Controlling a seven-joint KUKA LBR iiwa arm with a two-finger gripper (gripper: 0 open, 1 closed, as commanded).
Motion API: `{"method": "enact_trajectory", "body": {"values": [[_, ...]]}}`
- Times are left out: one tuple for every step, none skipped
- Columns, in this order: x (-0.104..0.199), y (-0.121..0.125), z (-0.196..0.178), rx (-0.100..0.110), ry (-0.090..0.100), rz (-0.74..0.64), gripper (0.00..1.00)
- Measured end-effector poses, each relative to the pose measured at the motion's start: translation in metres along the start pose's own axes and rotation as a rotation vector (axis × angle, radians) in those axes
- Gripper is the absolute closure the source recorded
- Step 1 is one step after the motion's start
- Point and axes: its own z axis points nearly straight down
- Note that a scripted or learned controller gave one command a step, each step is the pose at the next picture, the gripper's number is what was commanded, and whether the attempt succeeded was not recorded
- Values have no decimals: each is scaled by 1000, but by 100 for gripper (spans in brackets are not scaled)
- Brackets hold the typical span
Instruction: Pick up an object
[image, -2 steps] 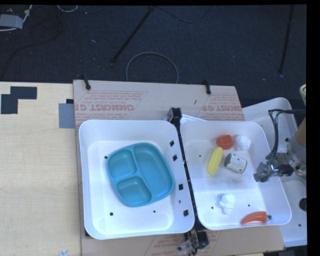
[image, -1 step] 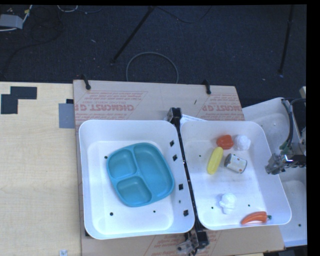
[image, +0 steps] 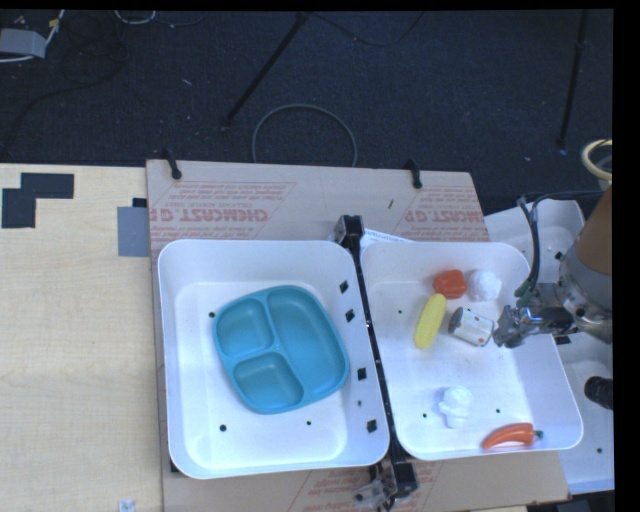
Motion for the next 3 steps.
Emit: {"method": "enact_trajectory", "body": {"values": [[58, 22, 4, -1, 0, -1, 100], [108, 32, -4, -1, -1, -1, 100], [150, 51, -3, -1, -1, 1, 100]]}}
